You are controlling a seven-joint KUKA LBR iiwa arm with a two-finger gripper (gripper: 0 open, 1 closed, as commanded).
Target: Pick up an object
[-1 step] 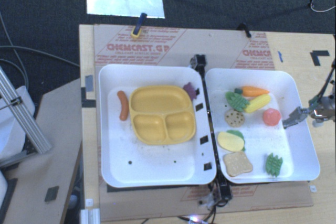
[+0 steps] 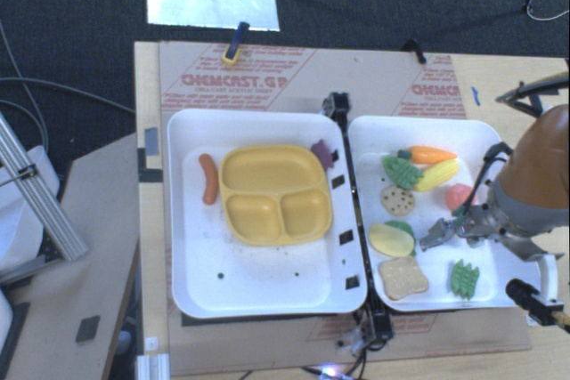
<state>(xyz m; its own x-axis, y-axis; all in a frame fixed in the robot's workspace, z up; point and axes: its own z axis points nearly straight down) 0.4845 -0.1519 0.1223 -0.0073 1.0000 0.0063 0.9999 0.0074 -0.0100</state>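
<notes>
- Left bin [image 2: 191,280]: a yellow three-compartment plastic tray [image 2: 273,193] is lying flat, with a smooth orange-brown sausage [image 2: 209,178] just beside its left edge.
- Right bin [image 2: 485,136]: toy foods are sitting scattered — speckled round cookie [image 2: 397,199], bread slice [image 2: 403,278], glossy carrot [image 2: 432,154], ridged green piece [image 2: 463,278].
- Gripper [image 2: 440,235] is hovering between cookie and green piece, grasping nothing; its finger spread is unclear, so I cannot tell.
</notes>
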